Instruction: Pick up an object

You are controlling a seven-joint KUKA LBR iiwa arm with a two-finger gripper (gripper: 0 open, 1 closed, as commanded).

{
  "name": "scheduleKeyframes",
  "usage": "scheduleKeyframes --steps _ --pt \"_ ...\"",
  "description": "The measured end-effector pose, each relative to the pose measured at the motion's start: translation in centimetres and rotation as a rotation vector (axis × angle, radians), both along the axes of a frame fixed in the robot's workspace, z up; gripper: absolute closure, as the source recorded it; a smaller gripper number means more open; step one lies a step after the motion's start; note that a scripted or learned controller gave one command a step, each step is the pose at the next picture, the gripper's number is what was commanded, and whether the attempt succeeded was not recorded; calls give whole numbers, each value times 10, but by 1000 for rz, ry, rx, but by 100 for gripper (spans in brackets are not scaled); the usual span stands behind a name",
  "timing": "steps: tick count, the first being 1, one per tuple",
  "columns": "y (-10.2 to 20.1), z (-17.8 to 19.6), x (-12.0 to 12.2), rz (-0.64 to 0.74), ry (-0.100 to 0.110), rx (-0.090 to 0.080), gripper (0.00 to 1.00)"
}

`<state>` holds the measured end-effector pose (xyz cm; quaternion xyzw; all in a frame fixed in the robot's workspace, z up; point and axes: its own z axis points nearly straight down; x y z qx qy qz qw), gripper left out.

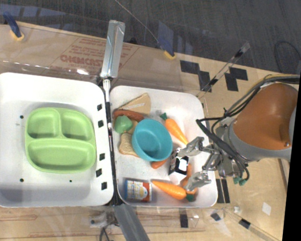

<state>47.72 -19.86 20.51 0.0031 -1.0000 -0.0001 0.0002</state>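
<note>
Carrot (170,189) lies at the near edge of the right bin (161,98), toward five o'clock, with a small can (136,190) just to its nine o'clock. The gripper (196,161) hangs just above it with its fingers spread apart, grasping nothing. Farther in, a blue bowl (152,139) sits mid-bin, a second carrot (175,130) at its two o'clock, a green round piece (122,123) at its ten. The left bin (4,127) bears a green divided plate (61,139).
</note>
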Motion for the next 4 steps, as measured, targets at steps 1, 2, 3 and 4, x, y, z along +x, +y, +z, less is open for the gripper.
scheduleKeyframes --steps 1,2,3,4 --pt "33 -111 20 -281 -6 0 0" --pt "35 -97 25 -270 -19 -1 100" --pt "74 -13 54 -767 -3 1 100" --pt "151 -15 18 -888 6 0 100"
